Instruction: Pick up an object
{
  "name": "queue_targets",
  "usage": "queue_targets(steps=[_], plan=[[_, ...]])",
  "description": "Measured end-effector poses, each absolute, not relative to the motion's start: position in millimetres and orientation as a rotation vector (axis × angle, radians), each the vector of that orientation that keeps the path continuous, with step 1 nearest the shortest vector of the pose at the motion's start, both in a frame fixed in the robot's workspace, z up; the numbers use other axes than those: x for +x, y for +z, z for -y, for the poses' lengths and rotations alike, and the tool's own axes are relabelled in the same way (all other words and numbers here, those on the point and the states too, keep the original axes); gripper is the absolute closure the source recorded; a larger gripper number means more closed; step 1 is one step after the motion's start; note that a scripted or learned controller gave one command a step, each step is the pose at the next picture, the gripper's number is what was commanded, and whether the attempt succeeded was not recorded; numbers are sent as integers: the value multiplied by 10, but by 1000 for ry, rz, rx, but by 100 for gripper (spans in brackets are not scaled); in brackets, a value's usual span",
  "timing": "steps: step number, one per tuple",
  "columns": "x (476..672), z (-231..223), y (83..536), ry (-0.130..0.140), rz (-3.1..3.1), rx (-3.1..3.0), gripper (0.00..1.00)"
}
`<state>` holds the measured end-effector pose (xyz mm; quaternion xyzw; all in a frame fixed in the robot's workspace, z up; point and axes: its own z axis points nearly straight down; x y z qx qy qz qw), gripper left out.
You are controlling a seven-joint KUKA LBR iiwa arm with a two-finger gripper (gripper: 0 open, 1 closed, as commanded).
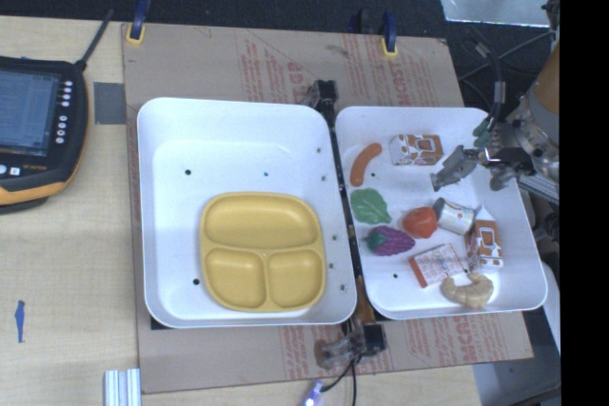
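Right bin [381,124]: white can [455,216] just below end effector [455,168]

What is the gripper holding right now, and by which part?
Nothing. The gripper hangs open over the right bin, with no toy between its fingers.

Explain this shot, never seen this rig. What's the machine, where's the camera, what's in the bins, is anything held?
One fixed camera looks down at a slant on a bench. The machine is a robot arm reaching in from the right; its gripper hangs over the right bin with nothing between its fingers. The left bin holds a yellow divided plate. The right bin holds toy food: a sausage, a green leaf, a purple bunch, a tomato, a small can, three small cartons and a bread piece. An orange-edged control tablet lies at far left.
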<state>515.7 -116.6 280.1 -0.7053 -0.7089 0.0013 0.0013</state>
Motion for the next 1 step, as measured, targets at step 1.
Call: queue_targets(steps=[1], plan=[[5157, 1268, 1586, 7, 2224, -2213, 0]])
